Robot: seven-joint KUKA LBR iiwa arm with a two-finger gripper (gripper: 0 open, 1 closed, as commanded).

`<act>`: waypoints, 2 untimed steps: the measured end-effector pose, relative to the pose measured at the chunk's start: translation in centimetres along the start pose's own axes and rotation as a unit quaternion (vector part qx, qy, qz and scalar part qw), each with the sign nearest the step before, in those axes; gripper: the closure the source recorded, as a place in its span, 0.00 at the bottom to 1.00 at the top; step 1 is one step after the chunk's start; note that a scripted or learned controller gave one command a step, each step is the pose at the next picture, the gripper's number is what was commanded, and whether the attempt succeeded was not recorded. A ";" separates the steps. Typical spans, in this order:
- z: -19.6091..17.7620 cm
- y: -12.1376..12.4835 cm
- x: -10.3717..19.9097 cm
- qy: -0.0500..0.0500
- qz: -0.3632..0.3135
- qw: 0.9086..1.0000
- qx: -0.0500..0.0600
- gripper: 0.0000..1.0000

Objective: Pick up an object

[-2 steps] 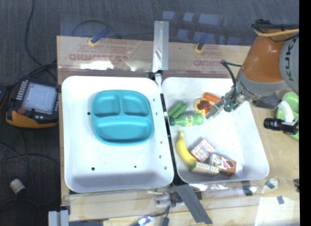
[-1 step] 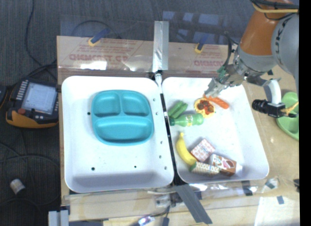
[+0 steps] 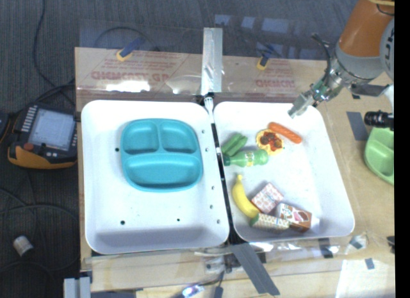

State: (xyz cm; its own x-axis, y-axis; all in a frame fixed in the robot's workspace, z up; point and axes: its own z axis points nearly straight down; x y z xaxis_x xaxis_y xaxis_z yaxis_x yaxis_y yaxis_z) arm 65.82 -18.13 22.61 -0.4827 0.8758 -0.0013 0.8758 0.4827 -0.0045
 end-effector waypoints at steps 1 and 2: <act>1.2 2.8 3.1 0.002 0.078 0.997 0.000 1.00; 6.4 -3.5 -0.9 0.001 -0.091 0.996 0.000 1.00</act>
State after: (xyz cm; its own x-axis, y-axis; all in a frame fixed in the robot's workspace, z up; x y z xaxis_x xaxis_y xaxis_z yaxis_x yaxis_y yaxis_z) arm 63.14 -20.68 16.20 -0.6341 0.7733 0.0012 0.7732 0.6341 -0.0047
